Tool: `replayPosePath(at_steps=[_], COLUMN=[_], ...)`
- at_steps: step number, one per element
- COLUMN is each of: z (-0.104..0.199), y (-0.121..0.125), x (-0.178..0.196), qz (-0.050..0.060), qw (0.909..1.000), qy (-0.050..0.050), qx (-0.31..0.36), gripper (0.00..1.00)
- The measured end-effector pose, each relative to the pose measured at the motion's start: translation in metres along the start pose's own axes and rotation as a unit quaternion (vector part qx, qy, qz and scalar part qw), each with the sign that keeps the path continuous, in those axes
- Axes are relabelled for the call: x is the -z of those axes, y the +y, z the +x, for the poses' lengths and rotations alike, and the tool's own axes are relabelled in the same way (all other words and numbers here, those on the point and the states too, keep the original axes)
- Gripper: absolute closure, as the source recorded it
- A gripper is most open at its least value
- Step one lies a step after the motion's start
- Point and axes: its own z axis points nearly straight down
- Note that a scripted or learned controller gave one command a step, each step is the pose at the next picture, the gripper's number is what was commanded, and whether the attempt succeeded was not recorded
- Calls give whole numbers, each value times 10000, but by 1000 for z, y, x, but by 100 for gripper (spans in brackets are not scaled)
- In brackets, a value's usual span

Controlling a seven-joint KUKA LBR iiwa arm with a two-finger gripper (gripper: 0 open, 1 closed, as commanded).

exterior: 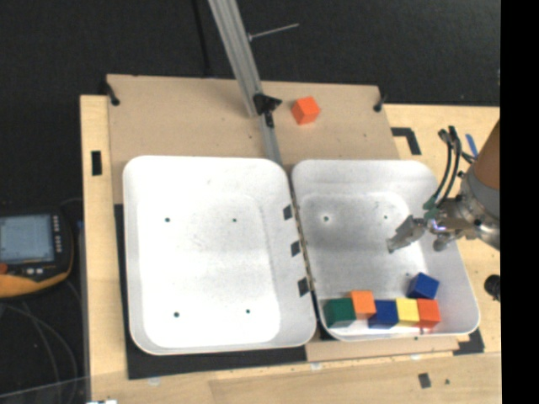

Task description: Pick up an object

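Note:
In the right bin, several small blocks lie along the front wall: a green block, an orange block, a blue block, a yellow block and an orange-red block. A separate blue block sits just behind them. My gripper hangs over the right part of this bin, above and behind the lone blue block, open, with nothing between its fingers.
The left bin lies beside the right one. An orange cube rests on the board behind the bins, next to a slanted metal rail. A handheld device lies at the far left.

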Motion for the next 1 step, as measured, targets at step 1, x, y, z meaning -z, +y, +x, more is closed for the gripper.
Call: replayPosePath(at_steps=[1], z=[-16], y=[-13], x=[-76], qz=[28], qw=[10000], qy=[12], qx=[7], gripper=[0])
